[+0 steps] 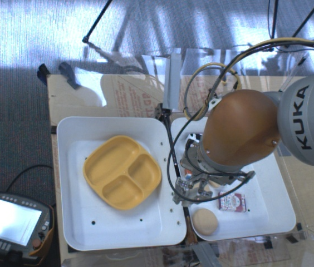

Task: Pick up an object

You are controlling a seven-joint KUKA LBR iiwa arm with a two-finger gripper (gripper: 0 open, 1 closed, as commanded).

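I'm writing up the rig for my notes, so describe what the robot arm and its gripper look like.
The arm is grey with black KUKA lettering, ending in a rounded orange-brown band above the wrist. Black and yellowish cables loop from behind it. Below hangs a metallic gripper of dark brackets and wires.

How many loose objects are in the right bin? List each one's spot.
2 visible: a tan egg-shaped object near the front edge, and a small red-and-white packet just behind it. The arm may hide others.

Tray [122,172] in left bin [73,143]; ball [205,221] and packet [232,202] in right bin [282,204], ball left of packet, gripper [193,188] just behind them.
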